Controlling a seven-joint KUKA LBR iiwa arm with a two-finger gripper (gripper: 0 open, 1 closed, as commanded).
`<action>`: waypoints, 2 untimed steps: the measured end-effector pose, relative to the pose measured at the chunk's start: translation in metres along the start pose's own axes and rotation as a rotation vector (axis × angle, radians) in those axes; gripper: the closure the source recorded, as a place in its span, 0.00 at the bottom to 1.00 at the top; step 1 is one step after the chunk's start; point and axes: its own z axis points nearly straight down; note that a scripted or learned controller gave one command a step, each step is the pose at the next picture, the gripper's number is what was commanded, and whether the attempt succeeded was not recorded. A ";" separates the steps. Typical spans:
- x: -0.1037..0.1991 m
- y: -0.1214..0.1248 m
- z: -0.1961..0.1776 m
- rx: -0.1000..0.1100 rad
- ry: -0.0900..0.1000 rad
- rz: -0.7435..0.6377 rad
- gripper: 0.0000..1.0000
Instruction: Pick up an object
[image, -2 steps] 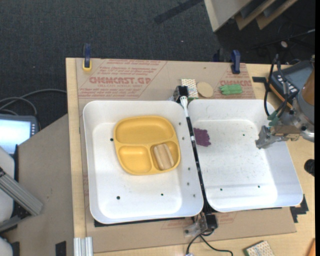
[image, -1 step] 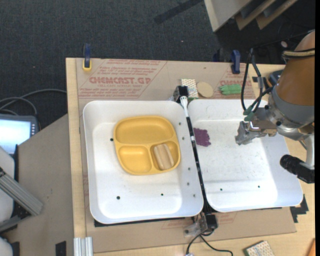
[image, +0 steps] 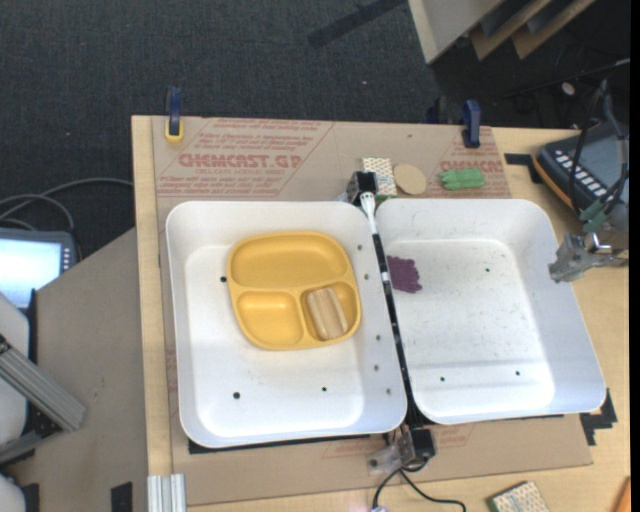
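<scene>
A small purple object (image: 404, 273) lies in the right bin (image: 560, 360), near its far left corner. In the left bin (image: 200, 400) rests a yellow divided plate (image: 285, 262). A tan block (image: 324, 311) lies in the plate's near right compartment. My gripper (image: 570, 264) hangs at the right bin's right rim, well away from the purple object, with nothing seen in it.
Behind the bins, on the cardboard sheet, lie a round tan disc (image: 410, 179), a green piece (image: 462, 180) and a small checkered tag (image: 377, 167). Blue clamps (image: 470, 118) hold the board's far edge. A dark device (image: 585, 168) sits at the far right.
</scene>
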 end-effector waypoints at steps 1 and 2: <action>-0.074 -0.002 0.162 0.021 0.006 0.003 1.00; -0.040 -0.009 0.124 0.005 0.004 -0.007 1.00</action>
